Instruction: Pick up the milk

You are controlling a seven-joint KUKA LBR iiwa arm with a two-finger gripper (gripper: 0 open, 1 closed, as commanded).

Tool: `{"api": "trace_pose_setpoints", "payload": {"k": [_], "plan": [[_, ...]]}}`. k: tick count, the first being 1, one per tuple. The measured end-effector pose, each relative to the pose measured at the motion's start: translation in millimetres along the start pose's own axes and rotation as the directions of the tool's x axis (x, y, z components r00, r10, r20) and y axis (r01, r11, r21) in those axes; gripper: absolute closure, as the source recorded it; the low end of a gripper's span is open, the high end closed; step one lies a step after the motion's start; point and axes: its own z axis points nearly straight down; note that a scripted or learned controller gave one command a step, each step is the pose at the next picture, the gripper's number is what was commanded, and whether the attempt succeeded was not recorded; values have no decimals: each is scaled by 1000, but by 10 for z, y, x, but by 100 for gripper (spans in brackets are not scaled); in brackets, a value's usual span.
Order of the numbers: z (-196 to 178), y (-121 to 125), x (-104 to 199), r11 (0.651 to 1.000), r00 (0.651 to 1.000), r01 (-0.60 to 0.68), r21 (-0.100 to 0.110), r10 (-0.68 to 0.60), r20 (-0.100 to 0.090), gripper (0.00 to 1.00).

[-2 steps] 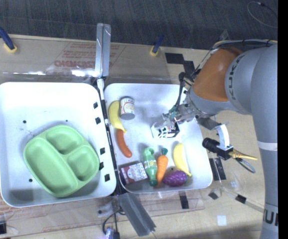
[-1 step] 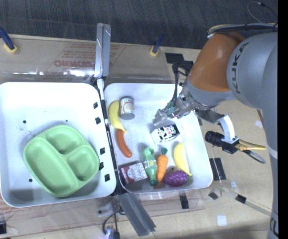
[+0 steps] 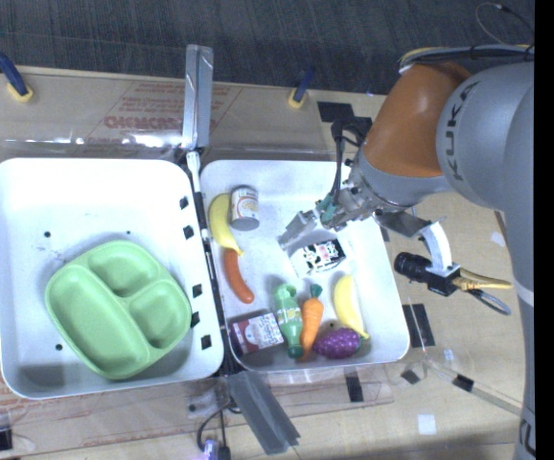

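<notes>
Milk: small white carton with black cow patches [image 3: 321, 255], lying in the right white bin [image 3: 384, 286], just below the gripper [image 3: 308, 226]

Handling: I judge it light, stiff-sided, slightly slick; take its flat sides

Gripper: open state unreadable to me

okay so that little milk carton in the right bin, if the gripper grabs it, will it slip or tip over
The milk carton looks small and boxy, lying flat on the right bin floor, so tipping seems unlikely. Its faces look smooth, so it may slip. The gripper sits right beside it.
</notes>
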Motion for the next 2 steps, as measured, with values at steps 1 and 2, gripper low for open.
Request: {"api": "trace_pose_setpoints", "payload": {"k": [1, 2], "plan": [[895, -335, -415, 981, 981, -192, -23, 192, 6, 0], [759, -311, -421, 982, 983, -185, -26, 185, 8, 100]]}}
